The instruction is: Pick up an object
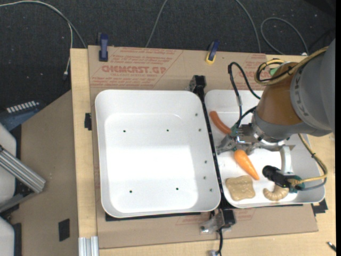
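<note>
Gripper [237, 143] low in the right bin [230, 100] — finger state unclear — beside the carrot [246, 164].

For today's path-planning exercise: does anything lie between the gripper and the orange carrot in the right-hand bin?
Nothing visible does. The gripper hangs just above and left of the carrot, with bare right bin floor between them.

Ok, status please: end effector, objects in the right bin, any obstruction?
End effector low in right bin. Carrot just beside it, not held. Hot dog, cracker, shrimp nearby.
</note>
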Action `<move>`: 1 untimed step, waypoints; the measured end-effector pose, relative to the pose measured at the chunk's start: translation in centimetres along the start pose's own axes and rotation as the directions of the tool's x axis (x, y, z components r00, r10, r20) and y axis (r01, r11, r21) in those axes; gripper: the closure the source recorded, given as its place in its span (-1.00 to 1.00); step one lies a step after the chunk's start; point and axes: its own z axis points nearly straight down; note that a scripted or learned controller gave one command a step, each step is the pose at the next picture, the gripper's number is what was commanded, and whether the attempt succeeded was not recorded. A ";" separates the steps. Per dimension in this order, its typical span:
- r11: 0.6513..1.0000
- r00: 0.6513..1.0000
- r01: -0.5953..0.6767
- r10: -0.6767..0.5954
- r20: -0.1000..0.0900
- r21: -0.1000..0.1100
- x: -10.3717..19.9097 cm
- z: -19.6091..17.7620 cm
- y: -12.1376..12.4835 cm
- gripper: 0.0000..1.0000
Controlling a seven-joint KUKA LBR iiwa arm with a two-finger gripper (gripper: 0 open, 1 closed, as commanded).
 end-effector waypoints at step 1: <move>1.000 1.000 0.000 0.000 0.000 -0.001 0.0 0.0 0.1 -1.00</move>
